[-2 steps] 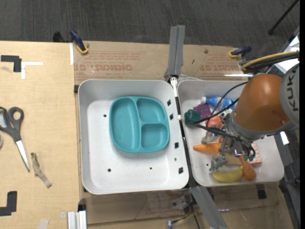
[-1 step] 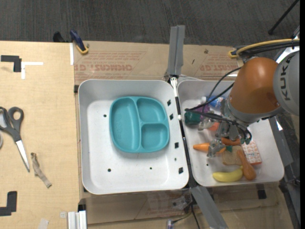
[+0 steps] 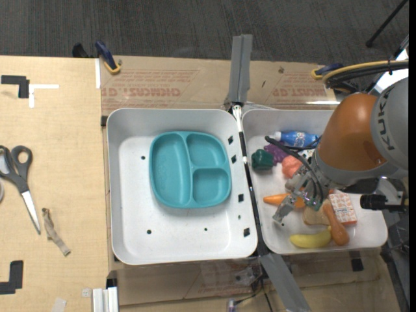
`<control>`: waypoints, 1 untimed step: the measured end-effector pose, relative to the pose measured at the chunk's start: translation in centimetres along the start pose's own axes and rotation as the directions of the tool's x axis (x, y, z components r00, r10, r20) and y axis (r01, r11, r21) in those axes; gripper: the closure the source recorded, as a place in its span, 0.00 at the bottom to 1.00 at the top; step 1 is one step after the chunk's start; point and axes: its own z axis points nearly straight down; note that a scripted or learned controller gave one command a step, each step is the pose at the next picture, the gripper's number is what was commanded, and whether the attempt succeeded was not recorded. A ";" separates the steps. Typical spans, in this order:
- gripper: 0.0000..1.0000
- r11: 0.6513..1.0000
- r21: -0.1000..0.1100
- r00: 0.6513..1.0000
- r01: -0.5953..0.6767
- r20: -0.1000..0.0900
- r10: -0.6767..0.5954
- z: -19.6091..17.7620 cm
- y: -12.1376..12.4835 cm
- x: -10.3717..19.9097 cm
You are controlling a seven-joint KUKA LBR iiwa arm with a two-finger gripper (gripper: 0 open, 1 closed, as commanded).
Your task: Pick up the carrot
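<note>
The surface (image 3: pixel 45 174) is tan board, with brown cardboard under two white bins set side by side. The left bin (image 3: pixel 123 194) holds a teal divided plate (image 3: pixel 190 169), lying flat in its middle. The right bin (image 3: pixel 364 238) is crowded with toy food, and the grey arm (image 3: pixel 354 142), with its orange band, reaches in over it from the right.

The fingers (image 3: pixel 290 203) hang low at the left-centre of the right bin, and they are spread apart, with nothing seen between them. The carrot (image 3: pixel 275 199), small and orange, lies just left of the fingers, touching or nearly touching one tip; which, I cannot tell.

Far of it sit a dark green vegetable (image 3: pixel 262 159), a purple piece (image 3: pixel 278 151) and a blue-and-white bottle (image 3: pixel 294 137). A pinkish piece (image 3: pixel 290 166) lies between those and the fingers. At the near edge lie a yellow banana (image 3: pixel 310 240), a reddish sausage (image 3: pixel 336 227) and a small printed box (image 3: pixel 342 209).

On the surface far to the left lie scissors (image 3: pixel 21 181).
</note>
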 end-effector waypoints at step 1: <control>1.00 1.000 0.000 1.000 0.003 0.002 -0.003 -0.9 0.0 -0.1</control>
